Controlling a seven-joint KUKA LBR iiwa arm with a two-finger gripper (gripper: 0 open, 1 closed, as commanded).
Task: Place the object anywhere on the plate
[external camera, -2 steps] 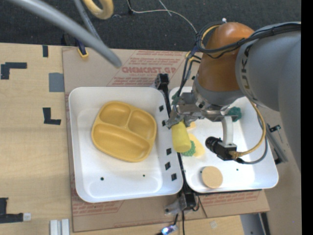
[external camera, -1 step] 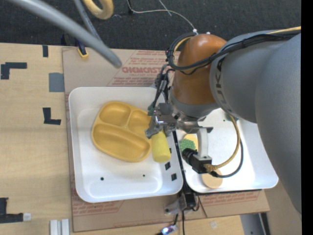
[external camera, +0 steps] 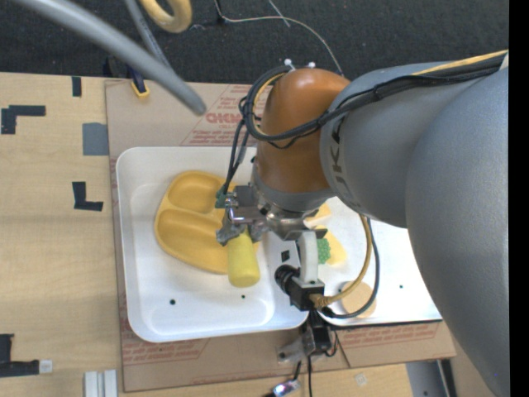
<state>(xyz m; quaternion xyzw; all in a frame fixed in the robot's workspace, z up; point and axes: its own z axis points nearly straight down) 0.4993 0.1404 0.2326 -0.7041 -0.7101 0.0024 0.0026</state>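
A glossy yellow two-lobed plastic plate (external camera: 192, 222) lies toward the left side of the shallow white bin (external camera: 136, 246). A pale yellow stubby cylinder (external camera: 243, 260) rests against the plate's right rim, near the bin's front edge. The grey arm's gripper (external camera: 240, 222) sits directly above the cylinder; whether its pincer is wide or narrow cannot be told.
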